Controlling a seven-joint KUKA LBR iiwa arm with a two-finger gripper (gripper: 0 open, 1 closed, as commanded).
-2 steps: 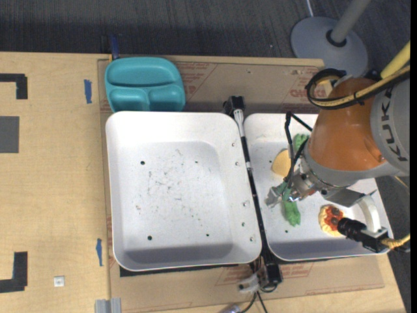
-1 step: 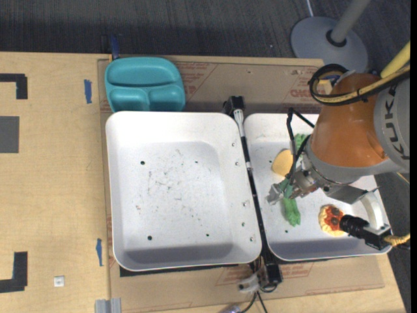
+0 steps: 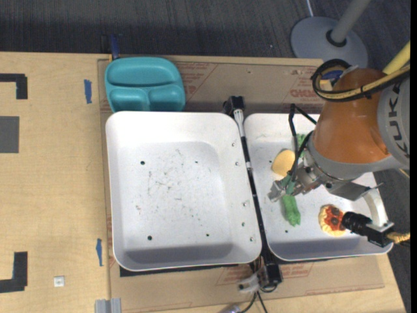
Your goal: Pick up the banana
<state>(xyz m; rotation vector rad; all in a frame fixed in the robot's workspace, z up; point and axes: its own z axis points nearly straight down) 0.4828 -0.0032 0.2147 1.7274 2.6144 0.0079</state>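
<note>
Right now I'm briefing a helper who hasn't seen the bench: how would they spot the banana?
Look in the right bin, under the arm. The banana is the pale yellow rounded piece by the gripper, toward the divider. The piece below it is green, and the piece further right has red on it.

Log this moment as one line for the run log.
arm: over right bin | gripper: low, beside yellow item and green item | banana: not confirmed | left bin: untouched

A single fixed camera hangs well above the bench, looking down at a slant on the left white bin (image 3: 176,188); the right bin (image 3: 273,240) lies just beside it.
</note>
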